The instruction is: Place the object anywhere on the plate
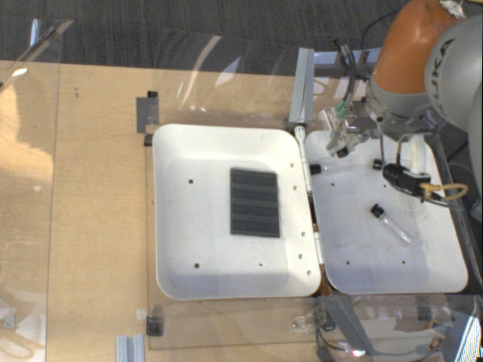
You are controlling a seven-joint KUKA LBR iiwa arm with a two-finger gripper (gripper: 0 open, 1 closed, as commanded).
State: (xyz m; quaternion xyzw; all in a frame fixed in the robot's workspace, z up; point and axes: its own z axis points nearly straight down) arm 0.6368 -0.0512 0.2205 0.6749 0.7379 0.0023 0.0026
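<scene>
Item: one small clear tube (390,223) with a black cap (376,212), taken to be the object of the task. Location: the floor of the right bin (362,266), about mid-bin, lying flat and apart from every wall. Orientation: the long axis runs on a diagonal, with the capped end toward the upper left of the view and the clear end toward the lower right. Destination: a dark ribbed rectangular plate (254,202) lying flat near the middle of the left bin (189,232), nothing resting on it. Both bins sit side by side on a pale wooden surface (90,202). Tool (341,138): carried on the grey arm (411,44), hanging over the far left corner of the right bin, close to the wall shared with the left bin. State of the tool: whether it is released or clenched cannot be told at this size, and nothing is seen held in it. Governing relation: the tube lies well apart from the tool, toward the near side of the bin and to the view's right, capped end nearest. Judgement: the pick is not yet made. The tool would need to travel toward the tube and close across its narrow width, square to the diagonal. A round, slim tube may roll or slip.
</scene>
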